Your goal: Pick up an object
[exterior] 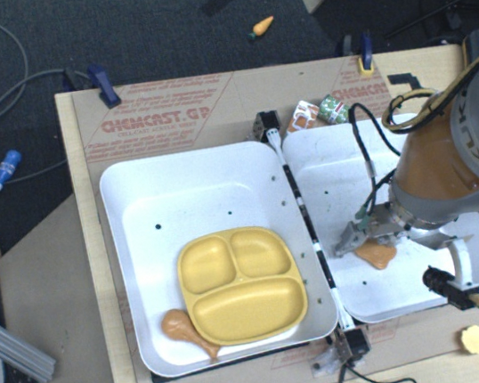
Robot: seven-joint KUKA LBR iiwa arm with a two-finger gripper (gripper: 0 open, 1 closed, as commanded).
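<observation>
**Arm lowered over a small orange piece in the right bin**

The grey and orange arm (pixel 447 167) reached into the right bin (pixel 356 298). Beside that bin, the left bin (pixel 133 203) held a yellow divided plate (pixel 241 285). The tool (pixel 374 230) hung just above an orange piece (pixel 377 255); whether it was spread, I cannot tell. A good grasp would likely need centring over that piece before closing.

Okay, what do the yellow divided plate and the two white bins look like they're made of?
The yellow divided plate looks like moulded plastic with a satin finish: uniform colour, rounded compartment ridges, soft highlights. The left white bin and the right white bin look like thin formed plastic, smooth and slightly glossy, with rounded corners and rolled rims. That is judged by look alone.
</observation>
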